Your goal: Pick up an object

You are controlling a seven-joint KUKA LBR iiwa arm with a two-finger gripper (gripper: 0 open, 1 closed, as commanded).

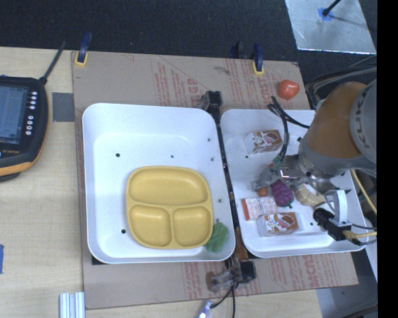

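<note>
Camera view: jaws (279, 177), state untellable, hang over a purple object (282, 193) lying roughly upright-to-diagonal in the right bin (242, 240).

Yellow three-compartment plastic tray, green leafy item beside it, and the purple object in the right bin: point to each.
Yellow three-compartment plastic tray (169, 206), camera view, central divider.
Green leafy item (217, 238), camera view, its middle.
Purple object (282, 192), camera view, its top surface.

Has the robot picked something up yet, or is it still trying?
Not yet, as far as I can see. Done: the arm has reached into the right bin, and its gripper sits low over the purple toy. In hand: nothing visibly between its fingers; the snack packets lie flat on the bin floor. Left: grab one thing and lift it clear.
</note>
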